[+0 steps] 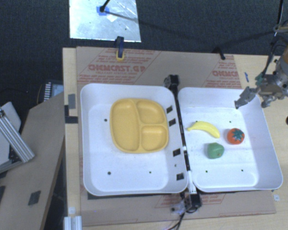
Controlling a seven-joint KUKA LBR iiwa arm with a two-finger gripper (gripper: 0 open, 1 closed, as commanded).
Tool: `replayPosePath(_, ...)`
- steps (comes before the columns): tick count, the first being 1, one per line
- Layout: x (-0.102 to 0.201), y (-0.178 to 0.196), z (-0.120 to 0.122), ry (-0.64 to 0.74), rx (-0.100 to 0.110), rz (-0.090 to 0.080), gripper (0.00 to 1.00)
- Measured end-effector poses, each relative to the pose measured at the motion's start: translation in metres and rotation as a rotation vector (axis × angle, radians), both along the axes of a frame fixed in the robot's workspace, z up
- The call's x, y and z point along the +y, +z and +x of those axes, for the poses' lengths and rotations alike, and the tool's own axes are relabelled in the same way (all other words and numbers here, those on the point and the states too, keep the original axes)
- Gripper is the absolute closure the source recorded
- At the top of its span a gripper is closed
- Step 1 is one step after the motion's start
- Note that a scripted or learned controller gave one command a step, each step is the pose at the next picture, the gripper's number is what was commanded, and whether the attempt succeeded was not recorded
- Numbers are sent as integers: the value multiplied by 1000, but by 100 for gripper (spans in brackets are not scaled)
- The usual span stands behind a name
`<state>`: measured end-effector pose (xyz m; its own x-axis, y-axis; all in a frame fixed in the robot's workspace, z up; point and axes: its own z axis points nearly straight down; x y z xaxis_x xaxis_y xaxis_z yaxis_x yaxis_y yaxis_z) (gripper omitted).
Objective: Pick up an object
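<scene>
Three toy foods lie in the right bin (230, 176): a yellow banana (204, 128) near its middle, a red tomato (235, 136) to the banana's right, and a green piece (214, 150) in front of both. My gripper (254, 101) hangs over the bin's far right corner, above and behind the tomato. Its two fingers are spread open with nothing between them. It touches none of the foods.
A yellow divided plate (138, 125) rests in the left bin (93, 166). A black divider with clips (178, 128) runs between the bins. Behind the bench lies a shiny metal sheet (104, 12), and an aluminium frame (9, 133) stands at the left.
</scene>
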<state>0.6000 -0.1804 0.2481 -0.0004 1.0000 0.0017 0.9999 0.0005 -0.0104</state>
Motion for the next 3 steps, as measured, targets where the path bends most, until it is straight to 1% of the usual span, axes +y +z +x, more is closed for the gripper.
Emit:
replayPosePath(1, 1, 8, 2, 3, -12, -2, 0)
replayPosePath(2, 1, -52, -6, 1, -7, -1, 0)
replayPosePath(3, -6, -111, -6, 0, -8, -1, 0)
